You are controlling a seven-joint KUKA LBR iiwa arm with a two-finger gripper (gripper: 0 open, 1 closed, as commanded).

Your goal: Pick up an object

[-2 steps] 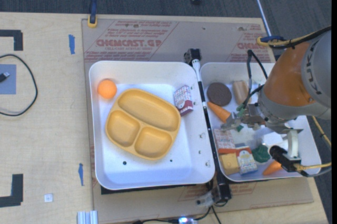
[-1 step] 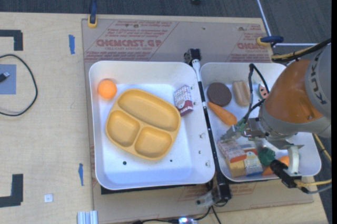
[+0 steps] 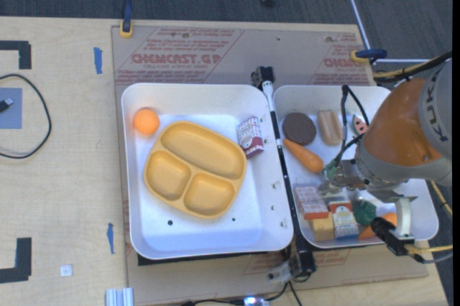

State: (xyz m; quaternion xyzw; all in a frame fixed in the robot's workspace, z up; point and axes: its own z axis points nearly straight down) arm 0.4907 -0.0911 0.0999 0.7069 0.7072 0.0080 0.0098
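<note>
Orange-banded, your arm [image 3: 406, 136] hangs low over the right bin [image 3: 430, 222], its gripper [image 3: 343, 181] buried among the toy food beside the carrot [image 3: 303, 155]. Whether anything is grasped, you cannot tell; nothing looks lifted yet.

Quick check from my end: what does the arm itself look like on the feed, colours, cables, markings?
The arm is grey with a broad, rounded orange band above the wrist. Dark lettering, cut off by the picture's edge, runs on the grey shell. Thin black cables loop along the orange section down toward the wrist. Below it sits a grey metallic wrist block with the gripper over the right bin.
</note>
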